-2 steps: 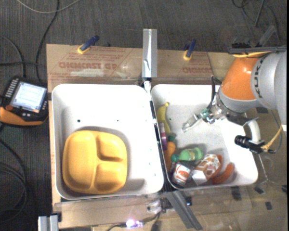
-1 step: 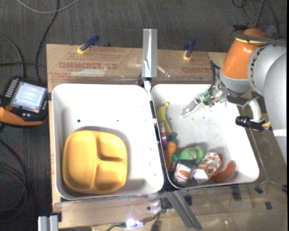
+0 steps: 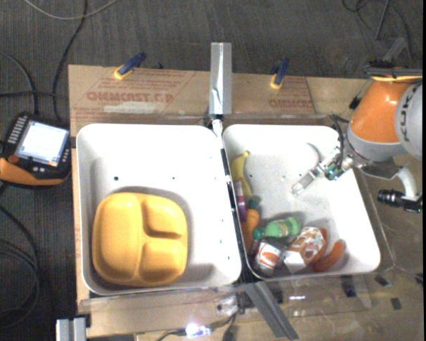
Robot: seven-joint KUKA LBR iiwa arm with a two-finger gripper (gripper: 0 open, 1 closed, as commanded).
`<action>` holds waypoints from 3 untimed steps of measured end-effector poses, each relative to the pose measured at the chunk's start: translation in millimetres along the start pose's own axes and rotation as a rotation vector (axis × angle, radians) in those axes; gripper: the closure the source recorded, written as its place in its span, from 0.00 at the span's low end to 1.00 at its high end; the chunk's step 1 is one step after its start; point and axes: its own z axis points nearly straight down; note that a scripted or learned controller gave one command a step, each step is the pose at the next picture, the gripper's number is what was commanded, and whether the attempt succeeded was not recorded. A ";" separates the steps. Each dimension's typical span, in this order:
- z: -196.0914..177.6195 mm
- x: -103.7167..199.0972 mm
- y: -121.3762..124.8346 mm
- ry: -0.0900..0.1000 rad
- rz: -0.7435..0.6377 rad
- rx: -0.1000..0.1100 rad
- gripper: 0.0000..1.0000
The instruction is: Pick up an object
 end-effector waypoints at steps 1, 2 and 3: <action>-0.9 9.9 -23.0 -0.008 -0.135 0.002 0.00; -11.5 9.7 -20.4 -0.009 -0.134 -0.006 1.00; -111.7 7.6 74.7 0.002 0.027 0.008 1.00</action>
